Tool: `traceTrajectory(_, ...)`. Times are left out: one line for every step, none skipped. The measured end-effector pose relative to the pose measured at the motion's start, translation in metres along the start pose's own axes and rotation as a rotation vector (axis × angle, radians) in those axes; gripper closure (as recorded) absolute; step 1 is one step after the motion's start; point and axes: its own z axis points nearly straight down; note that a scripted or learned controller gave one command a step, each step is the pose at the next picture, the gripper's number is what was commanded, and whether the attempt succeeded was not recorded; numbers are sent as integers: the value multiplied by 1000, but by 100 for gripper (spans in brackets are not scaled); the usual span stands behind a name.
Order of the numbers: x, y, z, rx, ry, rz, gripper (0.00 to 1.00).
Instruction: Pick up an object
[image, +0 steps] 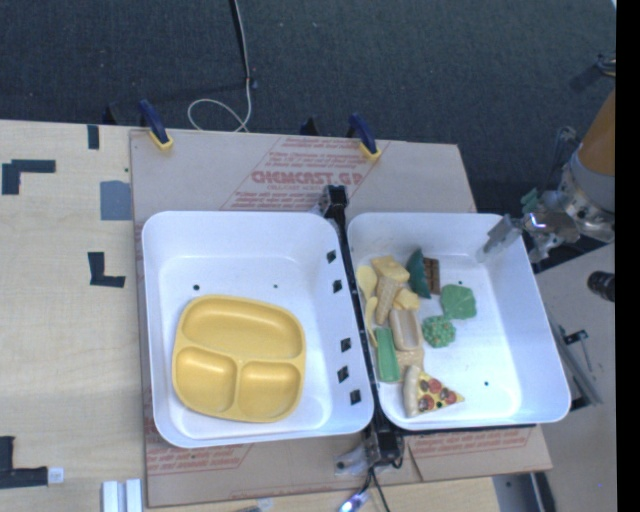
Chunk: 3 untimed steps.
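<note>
Two white bins sit side by side on the surface. The left bin (160, 250) carries a yellow divided tray (240, 356); the right bin (540, 340) gathers the candidate objects, a cluster of toy food pieces (410, 320) along its left wall, including a pizza slice (432, 392) near the front edge. The gripper (510, 232) hovers at the right bin's rear right corner, nothing between its jaws; their opening cannot be told

- A brown cardboard sheet (300, 180) printed with red lettering lies under both bins, left of the gripper.
- Two blue-and-yellow clamps (153, 124) pin its far edge.
- A white cable (240, 70) loops beyond it, far left of the gripper.
</note>
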Motion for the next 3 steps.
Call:
traceTrajectory(30,-37,63,8,4,1,0)
traceTrajectory(35,-95,138,-3,-1,0,0)
traceTrajectory(72,-34,145,-3,-3,-3,0)
